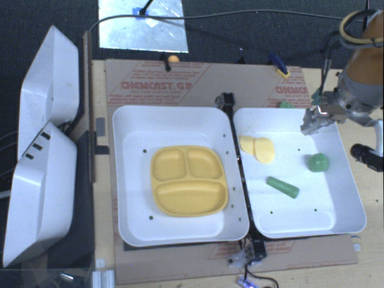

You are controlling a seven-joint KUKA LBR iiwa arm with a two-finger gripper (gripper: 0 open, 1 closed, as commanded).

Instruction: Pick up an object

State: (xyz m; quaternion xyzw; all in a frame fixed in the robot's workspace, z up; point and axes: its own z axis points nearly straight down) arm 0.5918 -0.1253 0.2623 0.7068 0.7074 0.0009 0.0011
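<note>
Jaws: can't tell if apart or together, too small and blurred; nothing visibly between them. They hang over the right bin's point(345, 161) far right corner. Left bin point(129, 161): yellow divided tray point(189, 180) sits mid-floor. Right bin: pale yellow lumpy object point(258, 148) against the left wall, dark green cylinder point(282, 186) lying near centre, tilted, light green round object point(318, 162) near the right wall, closest to the jaws but apart from them. Both bins rest touching on the desk point(180, 80).
</note>
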